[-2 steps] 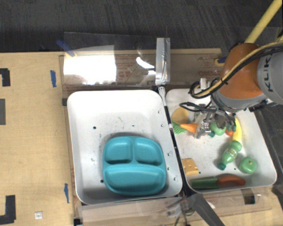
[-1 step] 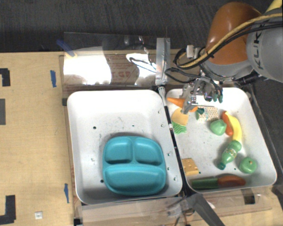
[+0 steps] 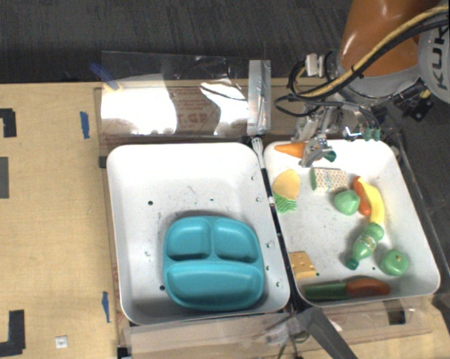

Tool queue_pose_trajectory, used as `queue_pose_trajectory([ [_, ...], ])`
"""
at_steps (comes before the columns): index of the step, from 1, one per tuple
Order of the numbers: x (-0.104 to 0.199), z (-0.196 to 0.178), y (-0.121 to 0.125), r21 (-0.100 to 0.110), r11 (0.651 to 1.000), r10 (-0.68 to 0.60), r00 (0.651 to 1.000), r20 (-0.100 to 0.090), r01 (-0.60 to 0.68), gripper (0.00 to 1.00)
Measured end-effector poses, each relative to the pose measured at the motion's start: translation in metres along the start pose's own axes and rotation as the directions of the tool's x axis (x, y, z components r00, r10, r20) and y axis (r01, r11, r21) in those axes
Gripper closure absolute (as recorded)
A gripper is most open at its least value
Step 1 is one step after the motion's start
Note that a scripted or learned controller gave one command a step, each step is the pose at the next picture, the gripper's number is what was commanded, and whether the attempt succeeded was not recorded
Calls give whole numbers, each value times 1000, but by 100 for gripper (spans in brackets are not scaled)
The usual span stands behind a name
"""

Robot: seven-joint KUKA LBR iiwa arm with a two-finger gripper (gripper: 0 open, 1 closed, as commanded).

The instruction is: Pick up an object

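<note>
the gripper hovers at the toy carrot, grip state i cannot tell; next, descend and pinch it.

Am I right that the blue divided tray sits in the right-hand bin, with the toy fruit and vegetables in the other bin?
Not quite. The camera view shows the blue divided tray in the left bin, not the right one. The toy fruit and vegetables, such as the banana and the carrot, lie in the right bin, where the gripper hangs near the far edge.
</note>
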State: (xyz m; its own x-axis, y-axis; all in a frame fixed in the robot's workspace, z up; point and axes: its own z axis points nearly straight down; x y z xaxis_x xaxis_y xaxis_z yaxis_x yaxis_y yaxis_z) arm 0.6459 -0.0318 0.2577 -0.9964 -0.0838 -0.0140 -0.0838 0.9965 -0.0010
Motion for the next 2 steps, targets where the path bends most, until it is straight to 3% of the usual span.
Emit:
queue_pose_trajectory([
  [1,-22,-26,-11,-1,988,-156,988,-2,156,100],
  [2,-20,9,-24,-5,949,-314,949,-8,314,100],
])
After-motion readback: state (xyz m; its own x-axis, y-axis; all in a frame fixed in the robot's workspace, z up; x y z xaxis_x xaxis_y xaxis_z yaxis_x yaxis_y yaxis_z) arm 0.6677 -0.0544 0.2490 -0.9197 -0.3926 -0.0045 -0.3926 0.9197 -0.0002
